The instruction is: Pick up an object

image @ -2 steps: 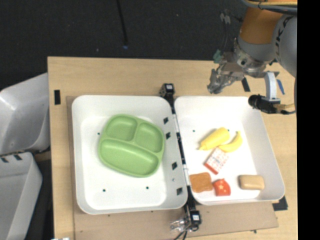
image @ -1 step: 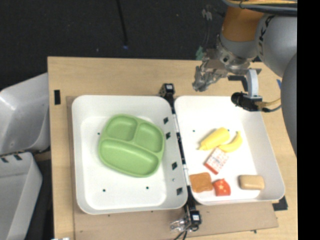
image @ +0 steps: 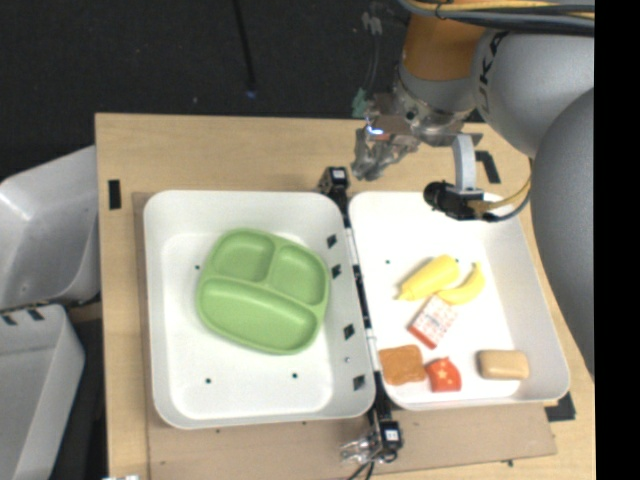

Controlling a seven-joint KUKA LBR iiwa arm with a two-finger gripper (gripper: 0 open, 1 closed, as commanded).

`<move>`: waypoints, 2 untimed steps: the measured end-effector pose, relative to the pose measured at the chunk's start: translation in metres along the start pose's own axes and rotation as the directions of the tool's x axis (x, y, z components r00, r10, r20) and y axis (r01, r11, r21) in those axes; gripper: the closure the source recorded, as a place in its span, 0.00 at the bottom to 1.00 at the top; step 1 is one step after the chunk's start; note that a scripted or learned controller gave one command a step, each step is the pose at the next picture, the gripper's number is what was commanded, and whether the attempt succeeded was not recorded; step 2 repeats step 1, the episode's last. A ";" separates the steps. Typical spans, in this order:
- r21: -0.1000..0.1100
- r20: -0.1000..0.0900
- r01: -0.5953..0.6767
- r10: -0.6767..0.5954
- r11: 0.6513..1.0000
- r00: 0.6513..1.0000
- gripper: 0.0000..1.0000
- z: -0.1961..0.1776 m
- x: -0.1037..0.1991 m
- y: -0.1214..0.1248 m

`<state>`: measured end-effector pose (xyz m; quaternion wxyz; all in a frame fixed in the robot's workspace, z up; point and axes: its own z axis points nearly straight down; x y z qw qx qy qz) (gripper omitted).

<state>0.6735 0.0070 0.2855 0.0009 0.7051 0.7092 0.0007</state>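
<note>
Pale wooden bench (image: 240,148), two white bins (image: 165,368), black backdrop, pincer (image: 378,156) state unclear, above far rim

Right bin (image: 520,268): upper half looks open; toys (image: 440,318) crowd its lower half.

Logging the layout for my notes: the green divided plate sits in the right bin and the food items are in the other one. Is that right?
Not quite. The camera view shows the green divided plate in the left bin; the food items, such as the banana, are in the right bin.
</note>
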 end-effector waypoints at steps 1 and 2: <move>0.003 0.001 -0.001 0.001 1.000 1.000 1.00 0.021 0.047 0.004; 0.003 0.001 -0.001 0.001 1.000 1.000 1.00 0.021 0.047 0.004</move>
